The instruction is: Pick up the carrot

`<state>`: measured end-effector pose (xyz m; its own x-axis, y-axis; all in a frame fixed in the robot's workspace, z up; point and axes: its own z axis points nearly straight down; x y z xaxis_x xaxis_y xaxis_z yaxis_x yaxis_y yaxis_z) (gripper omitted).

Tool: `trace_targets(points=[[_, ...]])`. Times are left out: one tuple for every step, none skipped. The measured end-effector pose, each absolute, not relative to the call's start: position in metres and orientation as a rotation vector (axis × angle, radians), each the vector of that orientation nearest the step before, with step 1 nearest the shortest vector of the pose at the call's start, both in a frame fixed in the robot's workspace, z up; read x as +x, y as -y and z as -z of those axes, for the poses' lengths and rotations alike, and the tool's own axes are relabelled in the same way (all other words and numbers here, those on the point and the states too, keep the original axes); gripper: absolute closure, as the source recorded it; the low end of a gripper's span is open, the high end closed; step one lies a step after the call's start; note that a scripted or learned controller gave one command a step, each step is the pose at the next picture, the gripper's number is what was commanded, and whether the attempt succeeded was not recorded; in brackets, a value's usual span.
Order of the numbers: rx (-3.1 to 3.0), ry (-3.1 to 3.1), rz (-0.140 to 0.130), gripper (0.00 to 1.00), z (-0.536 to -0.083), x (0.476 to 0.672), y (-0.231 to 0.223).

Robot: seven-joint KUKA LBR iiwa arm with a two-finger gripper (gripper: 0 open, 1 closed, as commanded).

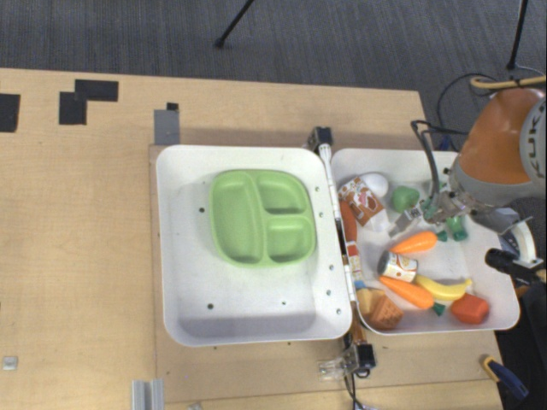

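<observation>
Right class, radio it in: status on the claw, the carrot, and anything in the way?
Claw low over right bin, grip unclear. Carrot lying in bin just below the claw, not lifted. Small carton and banana crowd it close.

I work in a robotics lab: my bench point(77, 229) is bare plywood marked with black tape point(85, 99) at the upper left, two white bins point(248, 331) full of toy food are clamped together, and tripod legs point(248, 7) stand on grey carpet point(128, 15) above.

Green tray point(261, 218) in left bin point(184, 314), carrot point(414, 243) (orange) in right bin point(504, 319)
</observation>
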<state>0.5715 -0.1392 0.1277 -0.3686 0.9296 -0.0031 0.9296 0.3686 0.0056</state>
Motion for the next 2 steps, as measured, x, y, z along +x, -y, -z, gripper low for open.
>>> trace_targets(points=[[1.475,-2.766,-0.003,0.0,-0.087,0.55,0.116],[1.655,-2.658,-0.005,0.0,-0.087,0.542,0.092]])
